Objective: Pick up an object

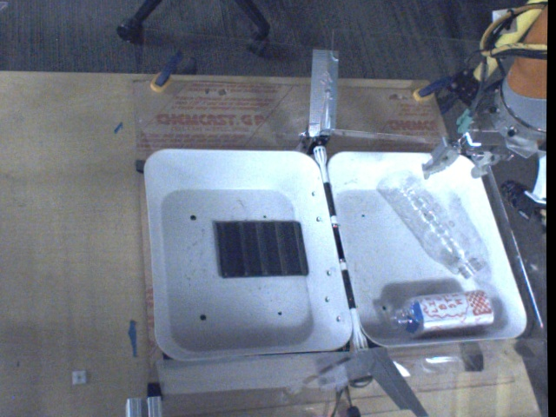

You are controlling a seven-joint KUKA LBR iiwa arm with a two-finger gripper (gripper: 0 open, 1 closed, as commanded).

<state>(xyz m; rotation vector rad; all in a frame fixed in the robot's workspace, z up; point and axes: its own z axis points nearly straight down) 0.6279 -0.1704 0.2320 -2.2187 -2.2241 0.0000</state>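
Note:
My gripper (457, 163) hangs over the far right corner of the right bin (365, 174), open, with nothing between its fingers. Just below and left of it a clear plastic bottle (432, 222) lies on a slant across the right bin. A smaller bottle (449, 311) with a red-and-white label and a blue cap lies on its side along that bin's near edge. A dark ribbed rectangular pad (261, 248) lies flat in the middle of the left bin (174, 198).
A metal post (323, 94) stands at the far end of the divider between the bins. Clamps (165, 75) hold a clear sheet on the bench behind them. The arm's orange band and cables (521, 59) crowd the upper right.

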